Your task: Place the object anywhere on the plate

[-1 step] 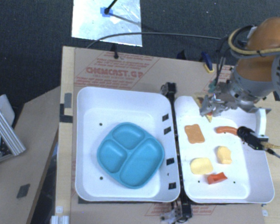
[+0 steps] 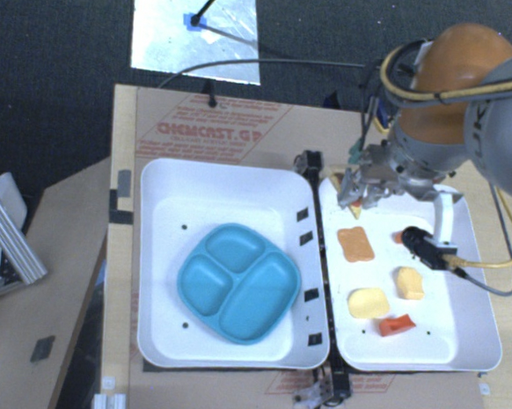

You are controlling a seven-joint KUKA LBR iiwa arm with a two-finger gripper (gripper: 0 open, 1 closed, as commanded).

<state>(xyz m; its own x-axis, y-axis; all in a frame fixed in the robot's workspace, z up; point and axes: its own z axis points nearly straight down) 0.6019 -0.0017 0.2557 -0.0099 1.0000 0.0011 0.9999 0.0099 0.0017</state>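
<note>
You see two shallow white bins side by side. The left bin [image 2: 161, 236] holds a blue divided plate [image 2: 237, 281]. The right bin [image 2: 465, 348] holds an orange flat piece [image 2: 356, 244], two pale yellow pieces [image 2: 368, 302] [image 2: 409, 283] and a small red piece [image 2: 396, 325]. The gripper [image 2: 360, 194] hovers at the right bin's far left corner, just beyond the orange flat piece; you cannot tell how it is set. The bins rest on a cardboard sheet [image 2: 218, 126] over a tan bench [image 2: 69, 229].

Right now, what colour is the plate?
Blue; the plate shows clearly in the camera view, in the left bin.
</note>
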